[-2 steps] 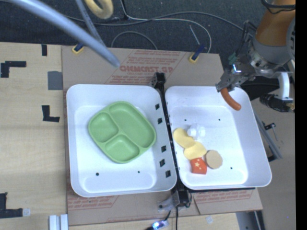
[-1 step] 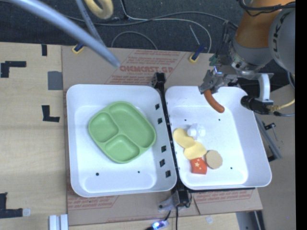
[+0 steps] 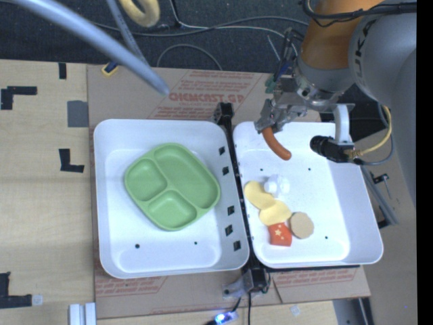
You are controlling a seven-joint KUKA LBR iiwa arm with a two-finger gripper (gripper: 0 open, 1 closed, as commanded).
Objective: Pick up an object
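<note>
From my remote seat I look down at a slant on a table (image 3: 40, 181) carrying two shallow white bins side by side. The left bin (image 3: 115, 249) holds a light green divided plate (image 3: 172, 185) with three compartments, lying flat and turned at an angle. The right bin (image 3: 352, 242) holds a cluster of small toy foods near its middle: a small white piece (image 3: 274, 185), two pale yellow pieces (image 3: 258, 194) (image 3: 275, 214) touching each other, a red piece (image 3: 281, 234) and a round tan piece (image 3: 302, 225) just beside it. My grey arm with its orange band (image 3: 338, 19) reaches in from the right, and the gripper (image 3: 265, 125) hangs over the far left corner of the right bin. An orange sausage-shaped toy (image 3: 278, 144) slants down from the gripper's tip, its upper end pinched between the fingers, its lower end over the bin's floor; whether that end touches the floor I cannot tell. Cables (image 3: 203, 32) trail across the dark surface beyond the bins.
</note>
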